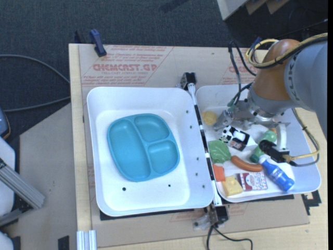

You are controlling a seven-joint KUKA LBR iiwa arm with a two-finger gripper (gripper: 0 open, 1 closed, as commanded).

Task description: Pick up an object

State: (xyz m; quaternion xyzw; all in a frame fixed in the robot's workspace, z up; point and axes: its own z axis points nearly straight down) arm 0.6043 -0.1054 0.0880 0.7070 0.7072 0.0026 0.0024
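In right bin [307,184]: gripper [235,120] low over cow toy [232,136].
Finger state cannot be told; centre on toy, clear of lettuce [218,151] and sausage [246,164].

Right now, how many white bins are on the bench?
2. The left white bin holds a blue divided plate. The right white bin sits beside it, full of small toys, under the robot arm.

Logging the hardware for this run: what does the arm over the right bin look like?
The arm is a thick, rounded grey body with an orange band above the wrist. Yellow and black cables loop beside the band. The gripper below is dark metal.
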